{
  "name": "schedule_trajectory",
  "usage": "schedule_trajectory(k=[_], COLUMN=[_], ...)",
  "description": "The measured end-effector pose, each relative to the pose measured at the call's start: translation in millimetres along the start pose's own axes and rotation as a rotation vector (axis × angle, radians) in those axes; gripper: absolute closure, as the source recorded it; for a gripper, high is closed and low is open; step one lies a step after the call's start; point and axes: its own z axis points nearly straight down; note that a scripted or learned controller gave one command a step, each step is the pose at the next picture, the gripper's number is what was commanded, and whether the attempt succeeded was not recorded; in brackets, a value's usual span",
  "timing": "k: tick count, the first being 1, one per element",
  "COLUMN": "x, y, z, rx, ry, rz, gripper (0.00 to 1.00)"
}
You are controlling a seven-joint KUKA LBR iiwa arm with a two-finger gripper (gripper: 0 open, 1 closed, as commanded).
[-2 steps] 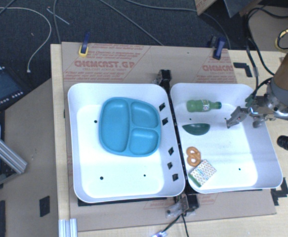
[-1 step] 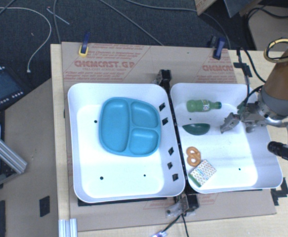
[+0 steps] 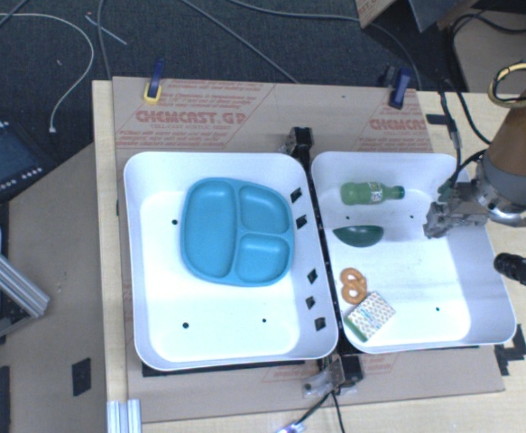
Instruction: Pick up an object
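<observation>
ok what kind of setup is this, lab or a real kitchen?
Most likely a robotics lab bench, not a kitchen. Two white bins sit on a clamped board, loose cables run across the floor, and the gripper hangs over toy items such as a green bottle.

A robotics lab: loose cables trail across dark carpet, and clamps pin cardboard onto the worktop.
</observation>
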Motion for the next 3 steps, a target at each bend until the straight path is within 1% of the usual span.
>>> schedule_trajectory(k=[1, 2, 3], x=[8.8, 8.6, 59.1], y=[-1.9, -0.4, -14.5], z=[-49.9, -89.4, -88.4], rx=[-0.004, -0.005, 0.003], ry=[-0.002, -0.003, 0.002], rz=[-0.001, -0.001, -0.004], gripper=[1.00, 1.00, 1.00])
